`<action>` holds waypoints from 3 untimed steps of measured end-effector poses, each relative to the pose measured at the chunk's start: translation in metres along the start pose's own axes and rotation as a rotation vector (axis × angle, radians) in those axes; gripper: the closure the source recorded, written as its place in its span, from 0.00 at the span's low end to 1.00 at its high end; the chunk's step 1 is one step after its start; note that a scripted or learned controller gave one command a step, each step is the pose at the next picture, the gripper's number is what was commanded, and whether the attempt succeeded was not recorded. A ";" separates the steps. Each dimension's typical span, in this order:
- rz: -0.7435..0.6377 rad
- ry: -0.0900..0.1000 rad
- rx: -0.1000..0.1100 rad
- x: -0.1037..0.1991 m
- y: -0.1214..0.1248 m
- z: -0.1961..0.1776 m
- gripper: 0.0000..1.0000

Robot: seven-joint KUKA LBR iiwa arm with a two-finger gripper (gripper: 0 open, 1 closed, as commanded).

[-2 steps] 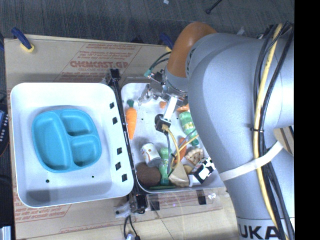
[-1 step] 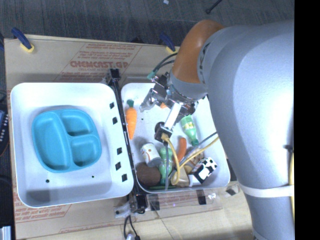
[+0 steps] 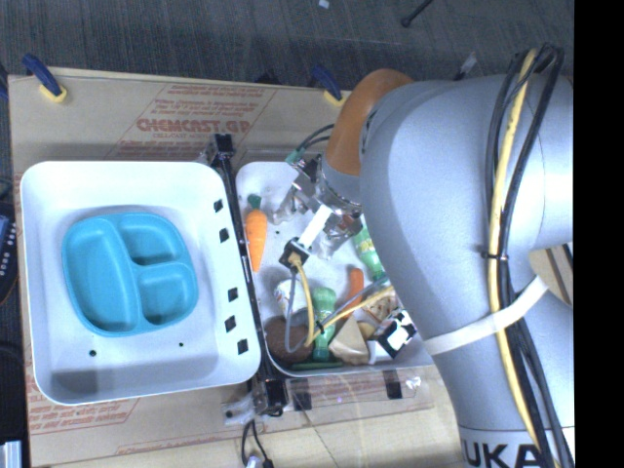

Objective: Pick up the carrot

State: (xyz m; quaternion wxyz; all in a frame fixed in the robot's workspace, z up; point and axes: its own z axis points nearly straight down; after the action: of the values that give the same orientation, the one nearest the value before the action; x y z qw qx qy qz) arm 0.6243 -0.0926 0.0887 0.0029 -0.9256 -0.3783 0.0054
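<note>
Camera view: carrot [image 3: 255, 236] hugs right bin's [image 3: 255, 175] left wall (tight).

2 bins side by side on the bench [image 3: 88, 96], a divided tray [image 3: 130, 271] in the left bin [image 3: 44, 193], the carrot [image 3: 255, 237] in the right bin [image 3: 255, 175] by its left wall, the pincer [image 3: 310, 203] just right of the carrot, more toy food [image 3: 336, 331] heaped nearer the front.

One fixed camera looks down at a slant on the desk [image 3: 117, 105], fairly close; arm [image 3: 468, 222] fills frame right.
</note>
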 end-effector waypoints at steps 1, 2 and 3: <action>-0.012 0.004 0.005 0.004 -0.001 -0.013 1.00; 0.411 0.010 -0.001 -0.002 -0.080 -0.181 1.00; 0.329 -0.003 0.004 0.068 -0.160 -0.126 1.00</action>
State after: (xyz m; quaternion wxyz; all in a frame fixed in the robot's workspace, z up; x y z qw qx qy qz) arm 0.5623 0.0688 0.2160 0.0030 -0.9751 -0.2216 0.0080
